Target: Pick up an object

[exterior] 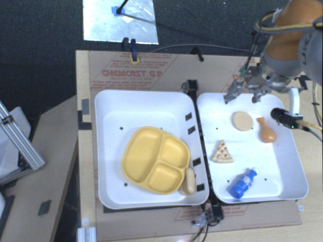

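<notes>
Camera view: my gripper (244,94) hangs over the far edge of the right bin (290,158), fingers spread, gripping nothing. Below it in that bin I see a round cracker (243,121), drumstick (266,130), pizza slice (221,153) and blue bottle (241,184). Left bin (113,110): yellow tray (156,159), bread roll (189,181) touching its near edge.

A robotics lab: clamped cardboard-covered bench (151,67), aluminium framing (20,140) and cables beside two white bins (108,135).

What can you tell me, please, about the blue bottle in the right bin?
The blue bottle looks like a small plastic toy with a white band near its neck. It lies on its side on the floor of the right bin, near the front edge, cap end pointing up and right. Nothing touches it; the pizza slice lies apart, above-left.
</notes>
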Available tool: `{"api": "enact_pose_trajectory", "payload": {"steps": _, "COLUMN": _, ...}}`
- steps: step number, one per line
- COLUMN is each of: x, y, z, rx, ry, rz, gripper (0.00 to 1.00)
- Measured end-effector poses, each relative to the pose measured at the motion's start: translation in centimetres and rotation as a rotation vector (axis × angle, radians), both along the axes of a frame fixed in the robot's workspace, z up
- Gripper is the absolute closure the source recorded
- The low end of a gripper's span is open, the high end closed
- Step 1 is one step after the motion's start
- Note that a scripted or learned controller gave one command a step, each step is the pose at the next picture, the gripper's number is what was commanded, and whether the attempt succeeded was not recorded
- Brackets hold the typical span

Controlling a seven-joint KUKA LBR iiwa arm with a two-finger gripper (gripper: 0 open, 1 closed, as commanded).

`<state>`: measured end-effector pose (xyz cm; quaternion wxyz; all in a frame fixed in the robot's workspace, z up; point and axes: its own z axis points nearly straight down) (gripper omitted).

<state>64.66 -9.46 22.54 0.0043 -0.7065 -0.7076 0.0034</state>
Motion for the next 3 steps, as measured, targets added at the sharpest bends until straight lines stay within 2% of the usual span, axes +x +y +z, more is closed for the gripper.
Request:
{"api": "enact_pose_trajectory", "payload": {"steps": 1, "x": 0.2, "y": 0.0, "z": 0.8, "rx": -0.001, "ry": -0.012, "rz": 0.002, "gripper": 0.00}}
{"api": "enact_pose_trajectory", "payload": {"steps": 2, "x": 0.3, "y": 0.5, "z": -3.5, "rx": -0.001, "ry": -0.010, "rz": 0.003, "gripper": 0.00}}
{"api": "enact_pose_trajectory", "payload": {"steps": 3, "x": 0.6, "y": -0.1, "z": -9.4, "rx": -0.002, "ry": -0.011, "rz": 0.000, "gripper": 0.00}}
